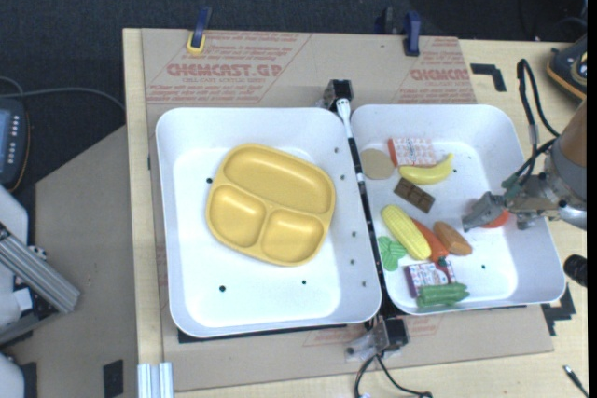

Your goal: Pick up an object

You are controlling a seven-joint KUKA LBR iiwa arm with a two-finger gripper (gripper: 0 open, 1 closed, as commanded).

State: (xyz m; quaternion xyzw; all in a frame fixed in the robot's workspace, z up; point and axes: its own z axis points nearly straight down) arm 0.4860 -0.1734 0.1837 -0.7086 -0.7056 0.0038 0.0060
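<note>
You are looking down on a bench topped with brown printed board, standing on dark carpet, with 2 white bins side by side on it. The left bin holds a yellow tray with 3 compartments, lying near its middle. The right bin holds the small items, gathered toward its left half. A corn cob lies at a slant near the centre, with a banana above it and a brown block between the 2. A tan disc sits by the bin's left wall, a red-and-white packet just beside it. A brown potato and an orange carrot lie right of the cob. A green pod lies at the bottom, touching a second packet. The arm enters from the right; its gripper hangs over the right bin's middle, just right of the potato, with something red-orange at its tip. You cannot tell whether it is spread or pressed together.
</note>
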